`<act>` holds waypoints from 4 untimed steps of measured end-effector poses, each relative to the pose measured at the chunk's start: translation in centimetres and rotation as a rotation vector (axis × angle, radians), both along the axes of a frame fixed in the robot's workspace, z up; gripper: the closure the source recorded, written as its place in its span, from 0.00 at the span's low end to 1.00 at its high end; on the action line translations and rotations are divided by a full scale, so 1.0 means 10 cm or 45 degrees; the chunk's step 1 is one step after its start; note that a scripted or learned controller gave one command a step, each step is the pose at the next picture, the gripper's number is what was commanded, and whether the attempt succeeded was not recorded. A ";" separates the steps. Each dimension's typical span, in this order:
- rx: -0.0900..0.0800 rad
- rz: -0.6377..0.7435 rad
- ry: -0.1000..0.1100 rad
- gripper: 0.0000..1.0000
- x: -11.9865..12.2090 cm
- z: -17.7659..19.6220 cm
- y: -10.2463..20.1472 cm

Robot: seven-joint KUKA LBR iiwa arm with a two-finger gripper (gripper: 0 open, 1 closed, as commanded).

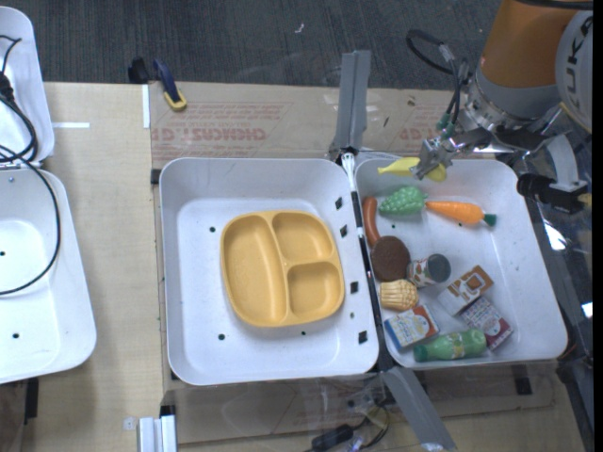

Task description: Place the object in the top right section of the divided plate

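Legible markings are few. The brown cardboard sheet (254,121) lying on the table (94,121) behind the two bins carries red printed lettering that appears upside down and mirrored from this camera; the characters cannot be read with confidence. The robot arm (565,36) shows large dark letters on its pale housing at the upper right edge, partly cut off by the frame; "KU" is the most that can be made out. Two small cartons (471,285) and a flat packet (410,328) in the right bin (537,252) bear coloured label graphics, too small to read.
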State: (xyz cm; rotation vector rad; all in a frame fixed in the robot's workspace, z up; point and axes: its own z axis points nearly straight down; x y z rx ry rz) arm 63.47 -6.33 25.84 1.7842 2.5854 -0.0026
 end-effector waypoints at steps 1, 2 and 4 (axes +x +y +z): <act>0.001 0.039 0.003 1.00 -0.63 -0.68 -0.04; -0.027 0.026 -0.003 1.00 -1.03 -0.65 0.40; 0.002 0.485 0.004 1.00 -1.57 -0.68 1.25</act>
